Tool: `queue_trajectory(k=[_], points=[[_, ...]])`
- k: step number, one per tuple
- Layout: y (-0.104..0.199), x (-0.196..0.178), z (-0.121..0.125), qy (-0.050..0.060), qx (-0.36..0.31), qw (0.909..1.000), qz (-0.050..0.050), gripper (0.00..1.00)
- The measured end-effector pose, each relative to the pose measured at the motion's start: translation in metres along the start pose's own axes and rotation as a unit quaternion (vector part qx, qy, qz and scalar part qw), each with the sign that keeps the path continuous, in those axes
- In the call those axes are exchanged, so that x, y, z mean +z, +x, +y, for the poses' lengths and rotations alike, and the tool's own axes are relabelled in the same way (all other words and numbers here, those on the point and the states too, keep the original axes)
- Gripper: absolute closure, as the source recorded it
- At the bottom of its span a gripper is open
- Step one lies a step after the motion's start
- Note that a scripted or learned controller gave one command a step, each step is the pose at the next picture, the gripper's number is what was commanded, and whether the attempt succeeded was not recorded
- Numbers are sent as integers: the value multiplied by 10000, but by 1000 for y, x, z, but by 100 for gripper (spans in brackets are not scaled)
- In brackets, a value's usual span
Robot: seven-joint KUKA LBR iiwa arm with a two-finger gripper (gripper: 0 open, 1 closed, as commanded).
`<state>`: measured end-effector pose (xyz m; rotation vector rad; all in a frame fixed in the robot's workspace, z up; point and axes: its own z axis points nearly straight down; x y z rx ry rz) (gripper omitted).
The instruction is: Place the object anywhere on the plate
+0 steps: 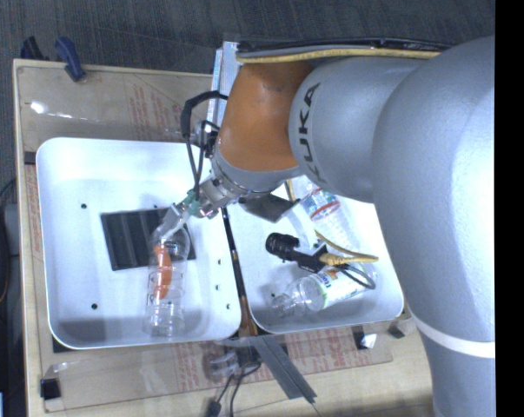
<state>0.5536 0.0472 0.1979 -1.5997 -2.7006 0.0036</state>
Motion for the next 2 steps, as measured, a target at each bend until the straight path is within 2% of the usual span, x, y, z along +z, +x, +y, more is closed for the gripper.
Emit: queue_trajectory(k=[1,2], points=[[70,6,47,-5,-105,9999,-6,0],[12,58,89,11,199,9998,-3,0]])
